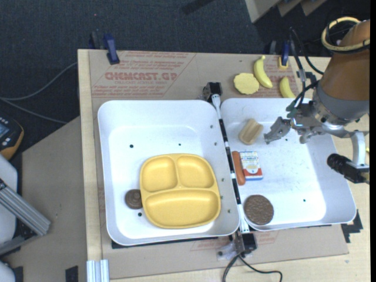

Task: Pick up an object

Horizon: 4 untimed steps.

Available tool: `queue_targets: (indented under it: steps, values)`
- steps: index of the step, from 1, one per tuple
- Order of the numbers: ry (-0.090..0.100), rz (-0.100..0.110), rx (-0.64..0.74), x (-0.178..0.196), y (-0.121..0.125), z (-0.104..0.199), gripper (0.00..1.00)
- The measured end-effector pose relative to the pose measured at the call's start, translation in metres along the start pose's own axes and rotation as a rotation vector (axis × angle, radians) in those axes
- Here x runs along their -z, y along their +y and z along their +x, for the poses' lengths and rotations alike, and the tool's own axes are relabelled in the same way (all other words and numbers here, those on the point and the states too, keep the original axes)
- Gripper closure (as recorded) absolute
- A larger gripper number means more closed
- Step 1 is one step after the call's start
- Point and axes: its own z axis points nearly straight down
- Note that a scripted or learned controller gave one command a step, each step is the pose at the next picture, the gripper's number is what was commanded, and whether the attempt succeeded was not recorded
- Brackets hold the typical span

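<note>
Plate: yellow divided plate [178, 190] lies in the left bin [117, 122], far left of the hand; too broad to pinch, so I judge it a poor choice.
Small disc: brown disc [133, 199] touches the plate's far-left edge, partly tucked under it; what it is cannot be told.
Block: tan block [250, 131] lies in the right bin [305, 187], just left of the hand and nearest to it; I judge it the likeliest pick.
Carton: small red and white carton [251, 164] lies left of and below the hand, close to the wall between the bins; its print is too small to read.
Cookie: round brown cookie [258, 209] sits well below the hand at the bin's near rim.
Hand: hand [281, 129] hovers above the right bin with nothing between its fingers; their spread is too blurred to tell.
Advice: centre over the block, align across its narrow width, then descend straight.
Hidden: arm [346, 75] covers the bin's far right corner.
</note>
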Motion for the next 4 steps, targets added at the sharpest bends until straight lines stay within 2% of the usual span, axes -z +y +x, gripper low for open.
queue_targets:
  steps: [1,2,3,4]
  values:
    - [0.005,-0.003,-0.001,-0.134,0.025,0.018,0.0]
    - [-0.002,-0.005,0.001,-0.129,0.06,0.009,0.0]
    - [0.001,0.006,-0.002,-0.13,0.02,0.012,0.0]
    - [0.0,0.0,-0.001,-0.12,0.022,0.012,1.0]
